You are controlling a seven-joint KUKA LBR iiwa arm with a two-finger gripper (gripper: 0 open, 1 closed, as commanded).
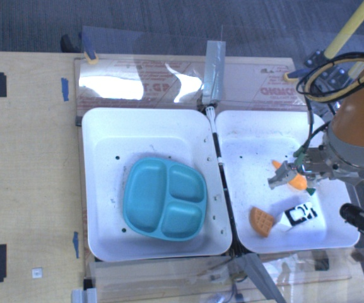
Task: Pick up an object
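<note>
Gripper: we are seeing the gripper (289, 177) hanging low over the right bin (251, 131), its fingers clamped on a small orange object (297, 182).
Orange object: we are finding it mid-bin, long axis running upper left to lower right.
Nearby: we are noting an orange waffle piece (262, 221) and a black-and-white item (301, 214) lying apart.
Left bin (99, 169): we are seeing a teal divided plate (164, 198).

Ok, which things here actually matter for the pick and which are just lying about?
In play, right bin:
- gripper, low in the bin
- small orange object beside the gripper
- waffle-like orange piece
- black-and-white object

Lying about:
- teal divided plate in the left bin
- blue tape marks on the bench
</note>
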